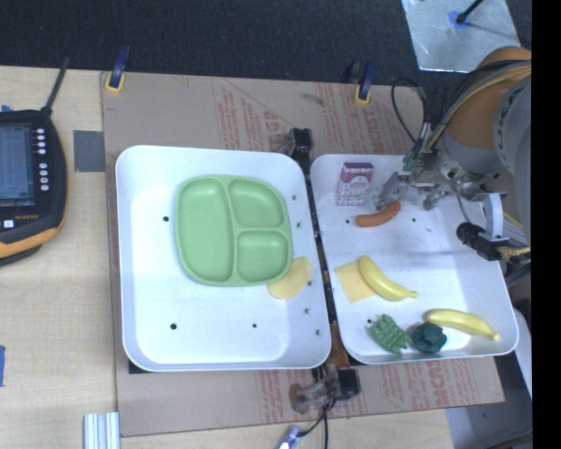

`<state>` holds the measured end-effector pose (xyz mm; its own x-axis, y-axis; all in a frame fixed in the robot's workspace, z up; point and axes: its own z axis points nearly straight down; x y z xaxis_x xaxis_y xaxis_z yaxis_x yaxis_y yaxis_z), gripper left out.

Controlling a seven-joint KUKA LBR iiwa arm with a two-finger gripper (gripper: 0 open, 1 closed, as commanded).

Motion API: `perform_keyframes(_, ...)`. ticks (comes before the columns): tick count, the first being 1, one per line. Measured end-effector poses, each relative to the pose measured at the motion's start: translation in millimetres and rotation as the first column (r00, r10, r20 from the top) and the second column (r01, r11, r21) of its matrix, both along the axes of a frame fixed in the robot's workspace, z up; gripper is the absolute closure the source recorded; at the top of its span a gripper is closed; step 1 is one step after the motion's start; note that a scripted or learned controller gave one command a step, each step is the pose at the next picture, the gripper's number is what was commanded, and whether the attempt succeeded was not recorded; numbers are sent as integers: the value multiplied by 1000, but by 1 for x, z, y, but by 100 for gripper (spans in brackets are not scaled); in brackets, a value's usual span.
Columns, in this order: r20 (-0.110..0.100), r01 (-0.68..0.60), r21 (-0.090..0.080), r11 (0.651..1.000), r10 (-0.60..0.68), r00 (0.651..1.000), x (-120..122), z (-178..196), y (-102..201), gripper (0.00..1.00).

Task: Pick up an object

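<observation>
Teach pendant — bench's left edge

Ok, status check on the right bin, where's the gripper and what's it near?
Gripper low over right bin, far end. Sausage right beneath it, not lifted. Small carton beside it, close.

The grey arm reaches in from the right, bent low, its gripper angled down and leftward.
</observation>
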<state>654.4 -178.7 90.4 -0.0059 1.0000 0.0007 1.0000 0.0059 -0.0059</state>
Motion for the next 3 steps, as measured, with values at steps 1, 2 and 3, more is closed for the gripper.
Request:
perform_keyframes(1,2,-4,-2,1000,4,1000,1,12,-1,100)
perform_keyframes(2,4,1,1,1000,-1,1000,-48,107,47,100)
perform_keyframes(3,2,1,1,1000,-1,1000,-48,106,47,0)
